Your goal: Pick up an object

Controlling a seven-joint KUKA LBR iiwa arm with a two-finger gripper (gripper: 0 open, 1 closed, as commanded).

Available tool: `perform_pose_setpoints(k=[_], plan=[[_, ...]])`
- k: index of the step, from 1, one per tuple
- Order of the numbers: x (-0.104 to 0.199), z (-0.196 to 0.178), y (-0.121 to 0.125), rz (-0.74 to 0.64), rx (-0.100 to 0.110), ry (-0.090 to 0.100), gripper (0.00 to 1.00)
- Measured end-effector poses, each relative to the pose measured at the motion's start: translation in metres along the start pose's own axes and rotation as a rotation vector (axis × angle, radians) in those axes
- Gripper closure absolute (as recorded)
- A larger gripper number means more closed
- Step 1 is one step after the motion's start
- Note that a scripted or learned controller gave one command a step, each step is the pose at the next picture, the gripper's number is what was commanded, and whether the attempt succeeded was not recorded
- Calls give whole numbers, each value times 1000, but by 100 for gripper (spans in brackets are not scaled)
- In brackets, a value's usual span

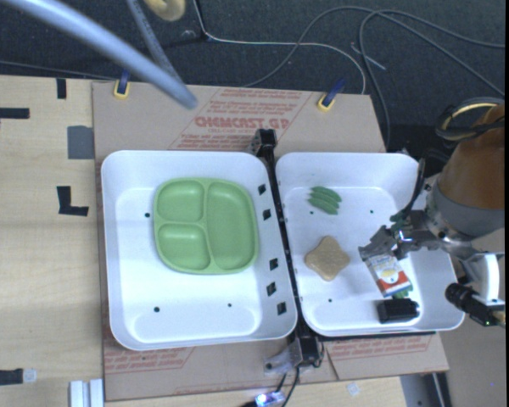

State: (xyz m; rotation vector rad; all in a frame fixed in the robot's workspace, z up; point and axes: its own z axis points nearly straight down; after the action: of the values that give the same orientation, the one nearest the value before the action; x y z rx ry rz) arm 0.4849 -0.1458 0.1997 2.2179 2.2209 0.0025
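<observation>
Landmark = the divider point(276, 227) btwn the two white bins. Left of it, left bin point(123, 312) holds a green 3-compartment plate point(206, 225), lying flat. Right of it, right bin point(356, 172) holds four things: small green leafy item point(325, 199) nearest the divider toward the far wall, tan bread-like slice point(327, 259) just right of the divider at mid-depth, a small white/red packet point(389, 276) further right, a black block point(398, 311) beside the packet at the near wall. Arm's hand point(388, 242) sits over the packet's far end, well right of the divider; can't tell if the hand is apart or together, nor whether it touches the packet. Bins rest on cardboard point(237, 117) on the tabletop point(25, 227).
</observation>
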Motion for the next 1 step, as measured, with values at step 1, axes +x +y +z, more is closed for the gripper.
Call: perform_pose_setpoints(k=[1], plan=[[48, 7, 25, -4, 5, 2, 100]])
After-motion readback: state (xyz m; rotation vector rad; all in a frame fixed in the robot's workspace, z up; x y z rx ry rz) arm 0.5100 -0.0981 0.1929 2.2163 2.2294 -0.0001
